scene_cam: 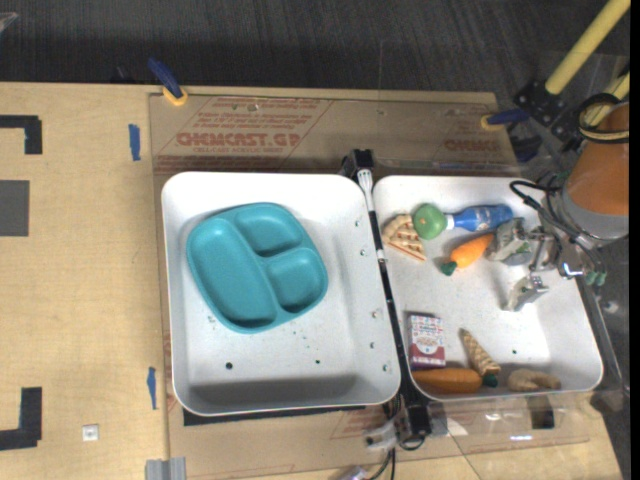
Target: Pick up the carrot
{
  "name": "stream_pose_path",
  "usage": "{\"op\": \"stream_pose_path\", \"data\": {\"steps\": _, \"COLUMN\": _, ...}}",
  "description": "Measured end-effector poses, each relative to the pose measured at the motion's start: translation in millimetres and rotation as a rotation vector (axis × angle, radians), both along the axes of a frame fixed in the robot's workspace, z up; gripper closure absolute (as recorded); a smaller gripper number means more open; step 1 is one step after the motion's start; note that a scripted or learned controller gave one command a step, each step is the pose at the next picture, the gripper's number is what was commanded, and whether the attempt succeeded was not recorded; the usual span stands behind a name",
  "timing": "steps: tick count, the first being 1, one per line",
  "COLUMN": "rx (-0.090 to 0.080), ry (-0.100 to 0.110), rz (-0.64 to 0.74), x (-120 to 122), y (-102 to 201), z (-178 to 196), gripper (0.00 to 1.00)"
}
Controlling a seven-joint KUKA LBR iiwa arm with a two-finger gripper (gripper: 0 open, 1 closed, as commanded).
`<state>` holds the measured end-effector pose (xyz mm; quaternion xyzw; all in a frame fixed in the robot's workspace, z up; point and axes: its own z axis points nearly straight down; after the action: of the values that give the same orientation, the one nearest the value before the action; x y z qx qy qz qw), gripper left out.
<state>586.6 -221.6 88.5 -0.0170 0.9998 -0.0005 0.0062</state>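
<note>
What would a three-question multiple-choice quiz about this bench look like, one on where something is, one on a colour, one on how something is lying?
1. Where is the carrot?
A. in the right bin
B. on the teal tray
C. on the bench outside the bins

2. What colour is the divided tray?
A. red
B. teal
C. yellow

3. How is the carrot placed relative to the gripper?
A. lifted clear of the bin
B. lying on the bin floor next to the gripper
C. standing upright on the tray

Answers: 1 A, it lies in the right bin beside the green ball. 2 B, the tray in the left bin is teal. 3 B, it lies flat just left of the gripper.
</note>
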Motion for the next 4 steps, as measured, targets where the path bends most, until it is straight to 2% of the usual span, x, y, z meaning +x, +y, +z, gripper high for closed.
{"op": "stream_pose_path", "data": {"steps": 1, "rx": 0.012, "ry": 0.064, "rz": -0.445, "x": 72.7, "y": 3.3, "z": -1.2, "gripper": 0.0}}
{"op": "stream_pose_path", "data": {"steps": 2, "rx": 0.003, "ry": 0.005, "rz": -0.392, "x": -10.2, "y": 17.8, "z": 0.3, "gripper": 0.0}}
{"op": "stream_pose_path", "data": {"steps": 3, "rx": 0.009, "ry": -0.002, "rz": -0.396, "x": 37.1, "y": 111.0, "z": 0.9, "gripper": 0.0}}
{"op": "stream_pose_path", "data": {"steps": 4, "rx": 0.007, "ry": 0.002, "rz": -0.832, "x": 19.2, "y": 114.4, "z": 1.1, "gripper": 0.0}}
